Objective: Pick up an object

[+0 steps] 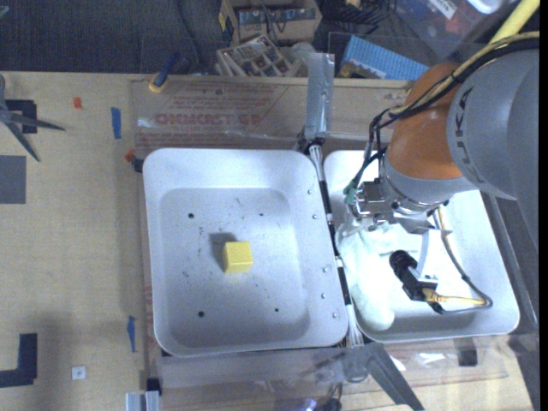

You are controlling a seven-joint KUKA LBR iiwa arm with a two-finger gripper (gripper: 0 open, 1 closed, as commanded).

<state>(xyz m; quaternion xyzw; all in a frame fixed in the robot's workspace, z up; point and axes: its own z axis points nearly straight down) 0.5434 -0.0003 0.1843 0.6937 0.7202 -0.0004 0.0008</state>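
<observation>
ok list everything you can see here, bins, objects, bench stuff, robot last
bins: 2, white, side by side on the bench
block: 1, yellow, on the floor of the left bin, near its middle
tape marks: a few, blue, on the bench left of the bins
bench: 1, light wood, under the bins
clutter: boxes and cables, mixed colours, beyond the bench's far edge
arm: 1, grey with an orange band, above the right bin

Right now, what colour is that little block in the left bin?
Yellow. The block shows plainly in the camera view, lying on the white floor of the left bin.
</observation>
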